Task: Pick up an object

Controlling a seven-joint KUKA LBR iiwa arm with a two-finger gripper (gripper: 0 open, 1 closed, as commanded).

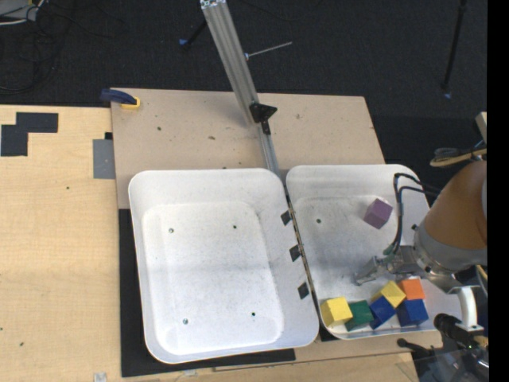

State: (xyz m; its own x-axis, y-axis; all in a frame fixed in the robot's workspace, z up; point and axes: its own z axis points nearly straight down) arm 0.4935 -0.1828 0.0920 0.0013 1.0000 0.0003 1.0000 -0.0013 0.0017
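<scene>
A robotics lab: a plain fibreboard bench (199, 130) bears two shallow white plastic bins (159, 183), with a slanted aluminium extrusion mast (235, 54), dark carpet (358, 38) and loose cables (24, 2) behind.

— How's the feed on my end looking to you?

— Evenly lit from overhead. I see the two shallow white plastic bins (208, 205) bright, nearly washed out, with soft grey shadow along the left bin's inner walls.

— Sharpness?

— Slightly soft and grainy throughout. The dark carpeted floor (350, 38) behind the bench is dim, detail lost.
</scene>
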